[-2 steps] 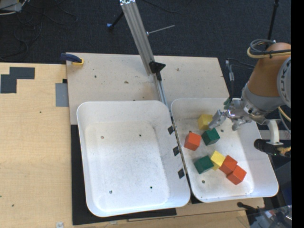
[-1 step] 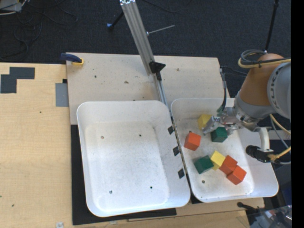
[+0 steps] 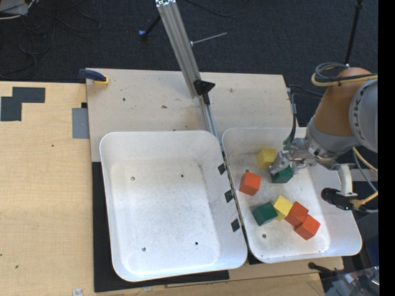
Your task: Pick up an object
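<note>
My gripper (image 3: pixel 286 164) is low in the right bin (image 3: pixel 345 246), near its back middle. A dark green block (image 3: pixel 282 176) lies directly under it, touching or nearly touching its tip. Just to the left sits a yellow block (image 3: pixel 266 158). An orange block (image 3: pixel 250 182) lies closer to the bin's left wall. Toward the front, a green block (image 3: pixel 264 214), a small yellow block (image 3: pixel 282 206) and two orange-red blocks (image 3: pixel 297 213) (image 3: pixel 308 226) are bunched together.
The left bin (image 3: pixel 108 165) stands beside the right one, their walls meeting along a divider with black clips (image 3: pixel 227 195). A slanted aluminium post (image 3: pixel 180 42) rises behind the bins. A blue and yellow clamp (image 3: pixel 94 76) lies at the board's back left corner.
</note>
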You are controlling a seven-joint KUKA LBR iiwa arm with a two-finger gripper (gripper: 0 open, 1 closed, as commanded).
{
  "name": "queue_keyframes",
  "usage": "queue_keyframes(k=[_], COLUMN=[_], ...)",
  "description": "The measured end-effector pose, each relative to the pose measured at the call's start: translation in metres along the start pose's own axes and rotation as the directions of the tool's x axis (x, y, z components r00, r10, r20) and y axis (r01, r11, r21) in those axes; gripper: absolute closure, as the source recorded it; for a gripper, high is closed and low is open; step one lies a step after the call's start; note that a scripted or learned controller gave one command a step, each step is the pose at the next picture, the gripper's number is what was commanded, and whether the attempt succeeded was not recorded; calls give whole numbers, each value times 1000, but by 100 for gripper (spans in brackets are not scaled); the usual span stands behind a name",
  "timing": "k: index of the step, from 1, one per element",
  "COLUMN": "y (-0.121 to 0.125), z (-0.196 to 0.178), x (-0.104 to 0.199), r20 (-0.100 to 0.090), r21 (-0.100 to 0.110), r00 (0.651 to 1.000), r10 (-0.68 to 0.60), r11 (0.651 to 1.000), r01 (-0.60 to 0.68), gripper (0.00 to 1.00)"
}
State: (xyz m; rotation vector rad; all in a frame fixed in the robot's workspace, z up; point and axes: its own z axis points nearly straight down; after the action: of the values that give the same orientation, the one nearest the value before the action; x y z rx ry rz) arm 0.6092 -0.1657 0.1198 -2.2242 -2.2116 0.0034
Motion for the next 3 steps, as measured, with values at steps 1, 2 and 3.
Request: queue_keyframes(k=[1,2,3], y=[1,9,10], z=[-61,-121,-146], x=[6,5,4], r20=[2,3,2], r21=[-8,-9,-6], r00=[1000,1000,1000], r10=[-7,-8,-9], r11=[1000,1000,1000], r01=[7,8,9], gripper=[100,100,100])
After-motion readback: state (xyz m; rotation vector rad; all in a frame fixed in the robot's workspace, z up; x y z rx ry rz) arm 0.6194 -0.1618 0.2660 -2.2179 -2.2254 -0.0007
